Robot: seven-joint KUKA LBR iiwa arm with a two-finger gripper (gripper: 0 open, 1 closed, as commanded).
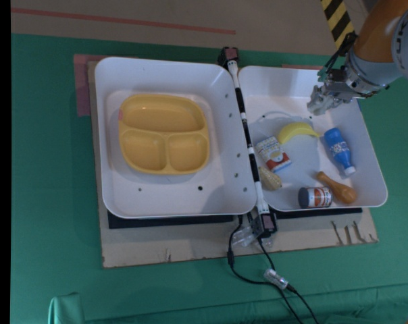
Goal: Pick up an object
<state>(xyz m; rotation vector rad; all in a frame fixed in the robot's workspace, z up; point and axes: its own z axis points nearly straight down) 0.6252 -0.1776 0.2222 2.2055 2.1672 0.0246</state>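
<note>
Grey arm with orange band entering from upper right, wrist angled down-left, end effector (pixel 321 102) hovering

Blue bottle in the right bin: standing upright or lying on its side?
Lying down. The blue bottle shows its full length along the right bin floor, white cap pointing toward the near rim.

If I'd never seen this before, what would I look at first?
Probably the big yellow divided plate, sitting alone in the left bin. Next, the little pile of toy food in the right bin: a banana, a blue bottle, a small can. The robot's gripper hangs above that bin's far side.
</note>
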